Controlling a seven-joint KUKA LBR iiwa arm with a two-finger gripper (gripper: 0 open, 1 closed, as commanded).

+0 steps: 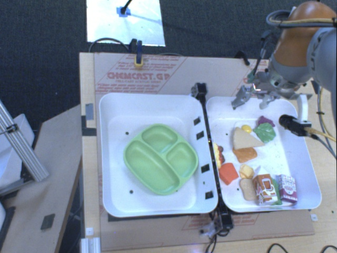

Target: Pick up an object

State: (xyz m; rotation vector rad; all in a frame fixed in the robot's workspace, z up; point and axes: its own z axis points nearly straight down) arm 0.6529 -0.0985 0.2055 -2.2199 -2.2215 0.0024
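At the far left you see a slatted metal rail (21, 146) leaning beside a low tan side table (52, 157). The bench (158, 73) carries a sheet printed with red lettering, and a blue-and-yellow clamp (138, 54) stands at its back edge.

The left bin (113, 109) holds a green divided plate (160, 158), lying flat near the middle, with three compartments facing up. A black hinge strip (206, 141) runs between the two bins, from back to front.

In the right bin (310, 188) you find the toy food items clustered in the middle and toward the front. Just right of the strip lies a small dark red piece (219, 153), and in front of it an orange-red block (228, 173). A tan wedge (246, 139) sits in the middle, with a small yellow piece (246, 128) touching its back edge and an orange-brown piece (245, 154) at its front. A second yellow piece (246, 171) lies in front of that, then a tan oval (246, 188). Near the front right corner, a red-and-white packet (266, 188) lies beside a purple-and-white packet (287, 188). A green leafy item (266, 132) with a purple piece (265, 121) at its back rests to the right of the wedge.

The gripper (253, 100) hangs over the back edge of the right bin, fingers spread apart with nothing between them, clear of the food. Above it you see the grey arm's orange band (308, 15). A black cylinder (292, 124) juts over the bin's right rim.
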